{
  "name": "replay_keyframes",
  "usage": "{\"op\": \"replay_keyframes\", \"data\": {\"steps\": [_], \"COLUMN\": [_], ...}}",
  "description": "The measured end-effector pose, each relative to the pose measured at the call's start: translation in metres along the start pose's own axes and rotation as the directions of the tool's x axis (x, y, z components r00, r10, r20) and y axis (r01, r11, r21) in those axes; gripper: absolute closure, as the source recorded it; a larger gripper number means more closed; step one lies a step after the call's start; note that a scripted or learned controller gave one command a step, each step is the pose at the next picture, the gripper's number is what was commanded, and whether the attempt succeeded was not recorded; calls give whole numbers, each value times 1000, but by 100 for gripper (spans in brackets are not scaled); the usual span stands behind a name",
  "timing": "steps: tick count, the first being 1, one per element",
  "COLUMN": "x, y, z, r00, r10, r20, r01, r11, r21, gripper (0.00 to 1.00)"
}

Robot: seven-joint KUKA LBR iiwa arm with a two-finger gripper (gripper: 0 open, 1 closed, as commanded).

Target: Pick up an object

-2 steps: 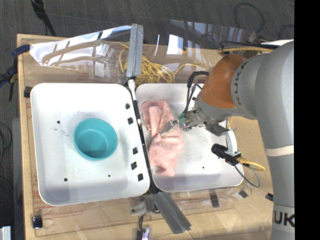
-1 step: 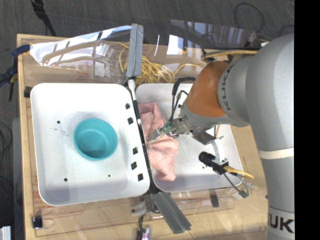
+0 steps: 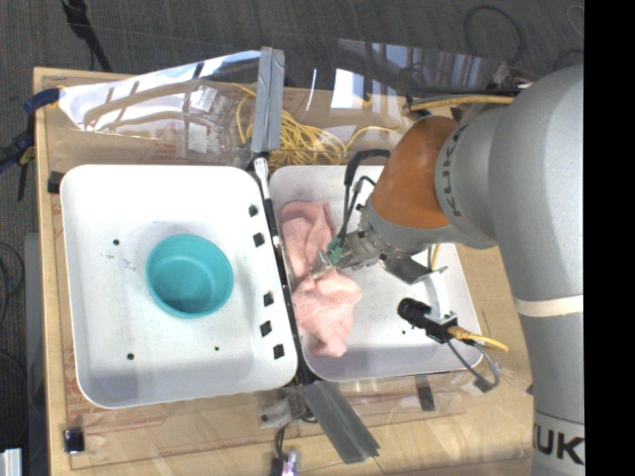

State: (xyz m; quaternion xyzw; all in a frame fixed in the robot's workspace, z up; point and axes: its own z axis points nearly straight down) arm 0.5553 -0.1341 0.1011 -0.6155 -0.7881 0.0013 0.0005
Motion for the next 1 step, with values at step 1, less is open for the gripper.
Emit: {"op": "replay_keyframes", "data": {"steps": [1], "x": [69], "y": [75], "z": [-91], "r00": [1000], "r10": [-23], "r20": [-1], "r01": [23], "r11": [1000], "r21": [-2], "gripper": [100]}}
